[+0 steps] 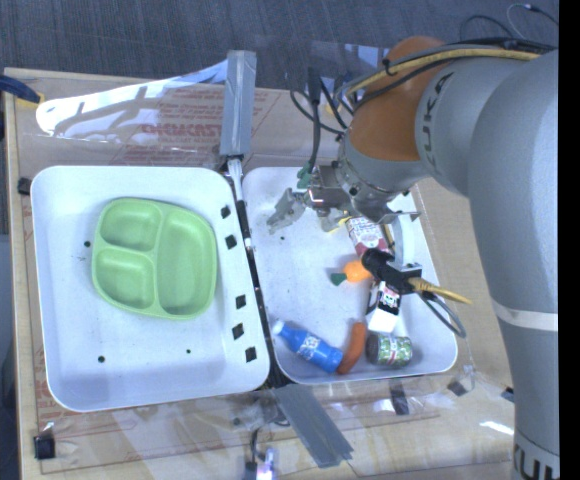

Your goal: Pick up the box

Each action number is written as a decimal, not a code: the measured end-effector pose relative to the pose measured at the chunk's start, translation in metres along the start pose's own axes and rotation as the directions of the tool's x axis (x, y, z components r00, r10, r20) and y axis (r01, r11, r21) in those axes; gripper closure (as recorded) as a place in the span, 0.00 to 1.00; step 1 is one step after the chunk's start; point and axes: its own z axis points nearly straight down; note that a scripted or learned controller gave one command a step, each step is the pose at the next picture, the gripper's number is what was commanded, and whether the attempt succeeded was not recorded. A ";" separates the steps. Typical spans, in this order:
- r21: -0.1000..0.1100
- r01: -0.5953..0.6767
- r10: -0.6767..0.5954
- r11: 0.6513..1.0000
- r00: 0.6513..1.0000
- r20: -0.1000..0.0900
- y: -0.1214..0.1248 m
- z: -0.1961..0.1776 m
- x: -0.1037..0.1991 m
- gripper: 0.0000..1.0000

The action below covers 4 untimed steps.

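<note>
My gripper (303, 208) hangs over the upper part of the right bin (288, 268), just inside its far wall. Its fingers (284, 209) are spread open with nothing between them. A small white and red pack (365, 233), which may be the box, lies just right of the gripper, partly hidden under the wrist. Lower in the same bin lies a white and black carton-like item (384, 306). I cannot tell which of the two is the box.
An orange and green piece (352, 272) lies mid-bin. Along the near wall lie a blue bottle (306, 346), an orange-red stick (353, 348) and a green can (390, 349). The left bin (60, 328) holds a green divided plate (156, 256).
</note>
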 end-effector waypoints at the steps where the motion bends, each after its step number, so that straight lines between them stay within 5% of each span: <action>1: -0.004 -0.160 0.160 0.987 0.987 0.000 0.004 -0.123 0.048 0.00; 2: 0.000 -0.096 0.096 0.995 0.995 0.002 0.036 -0.045 -0.014 0.00; 3: -0.004 -0.091 0.091 0.996 0.996 0.000 0.041 -0.040 -0.071 0.00; 4: 0.000 -0.145 0.145 0.989 0.989 0.001 0.006 -0.038 -0.075 0.00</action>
